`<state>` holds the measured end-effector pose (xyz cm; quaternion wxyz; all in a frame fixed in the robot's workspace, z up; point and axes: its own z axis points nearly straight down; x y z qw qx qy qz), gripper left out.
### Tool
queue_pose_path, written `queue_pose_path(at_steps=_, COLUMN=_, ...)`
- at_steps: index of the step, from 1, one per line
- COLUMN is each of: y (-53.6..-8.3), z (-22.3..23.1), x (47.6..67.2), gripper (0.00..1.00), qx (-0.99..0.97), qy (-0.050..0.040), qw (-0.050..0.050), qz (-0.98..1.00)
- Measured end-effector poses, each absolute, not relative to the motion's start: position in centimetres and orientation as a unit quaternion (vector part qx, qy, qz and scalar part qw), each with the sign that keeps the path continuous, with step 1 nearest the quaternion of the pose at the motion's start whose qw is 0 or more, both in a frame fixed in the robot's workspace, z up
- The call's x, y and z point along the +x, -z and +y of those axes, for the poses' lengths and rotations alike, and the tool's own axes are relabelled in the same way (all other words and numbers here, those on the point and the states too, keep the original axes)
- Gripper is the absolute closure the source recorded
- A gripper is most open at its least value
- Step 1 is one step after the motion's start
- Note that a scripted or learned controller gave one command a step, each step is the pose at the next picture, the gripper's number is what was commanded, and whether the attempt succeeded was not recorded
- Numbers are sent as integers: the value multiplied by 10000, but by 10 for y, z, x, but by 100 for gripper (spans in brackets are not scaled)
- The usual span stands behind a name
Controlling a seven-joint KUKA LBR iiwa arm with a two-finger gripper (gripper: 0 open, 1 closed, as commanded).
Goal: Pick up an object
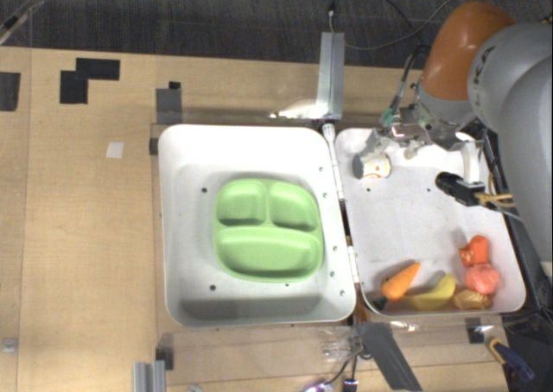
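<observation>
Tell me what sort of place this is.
Probably a robotics lab's pick-and-place test bench: a grey arm reaches over two white bins, one holding a green divided tray, the other toy food.

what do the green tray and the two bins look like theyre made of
Green tray: likely moulded plastic, matte, with soft rounded compartment edges and uniform colour. Left bin and right bin: probably thin formed plastic, smooth, slightly glossy white, with rounded corners; painted metal can't be ruled out.

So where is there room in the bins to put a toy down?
The right bin has bare floor in its middle, between the gripper at the back and the toy food along the front: carrot, banana, red pieces. That front corner is crowded. In the left bin, the green tray leaves a bare border around it.
</observation>
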<state>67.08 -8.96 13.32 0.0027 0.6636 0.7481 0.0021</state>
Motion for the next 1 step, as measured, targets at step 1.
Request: queue_pose_path(at_steps=1, y=-178, z=-135, x=652, gripper=0, qx=6650, qy=-19, qw=28, qz=7468)
